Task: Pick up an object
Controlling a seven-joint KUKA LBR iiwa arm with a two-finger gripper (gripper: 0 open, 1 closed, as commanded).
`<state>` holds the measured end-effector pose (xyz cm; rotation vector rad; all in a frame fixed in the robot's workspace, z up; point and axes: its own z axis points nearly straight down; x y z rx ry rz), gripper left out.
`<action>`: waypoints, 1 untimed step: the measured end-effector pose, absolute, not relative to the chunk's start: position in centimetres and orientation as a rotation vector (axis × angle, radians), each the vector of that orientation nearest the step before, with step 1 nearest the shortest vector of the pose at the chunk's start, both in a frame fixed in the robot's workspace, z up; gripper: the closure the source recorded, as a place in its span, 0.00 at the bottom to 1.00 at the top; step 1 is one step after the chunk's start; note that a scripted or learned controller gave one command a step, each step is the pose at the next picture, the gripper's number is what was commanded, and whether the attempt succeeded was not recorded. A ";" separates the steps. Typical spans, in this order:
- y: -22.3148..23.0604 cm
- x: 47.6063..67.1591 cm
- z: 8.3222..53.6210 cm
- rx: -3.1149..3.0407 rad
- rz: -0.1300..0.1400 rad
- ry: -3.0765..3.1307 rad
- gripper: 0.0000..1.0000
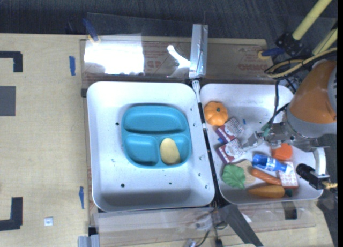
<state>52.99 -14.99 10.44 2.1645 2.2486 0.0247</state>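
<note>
The right bin [247, 94] holds a small orange pumpkin [216, 113], two red-and-white packets [232, 149], a green leafy piece [233, 176], a blue can [271, 162], a carrot [264, 176] and an orange sausage-shaped piece [266, 191]. My gripper [261, 135] hangs low over the middle of this bin, just right of the packets and above the blue can. An orange lump [283, 151] lies directly below the wrist. The grey arm with its orange band [316, 98] covers the bin's right side.
In the left bin [102, 101] sits a blue divided plate [155, 125] with a yellow egg-shaped object [170, 150] in its lower right compartment. A clear divider [198, 50] stands behind the bins. Cables and a yellow pole [316, 7] lie at the upper right.
</note>
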 end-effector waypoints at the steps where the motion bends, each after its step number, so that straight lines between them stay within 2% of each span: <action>1: -15.3 51.5 9.2 2.175 0.018 2.245 0.00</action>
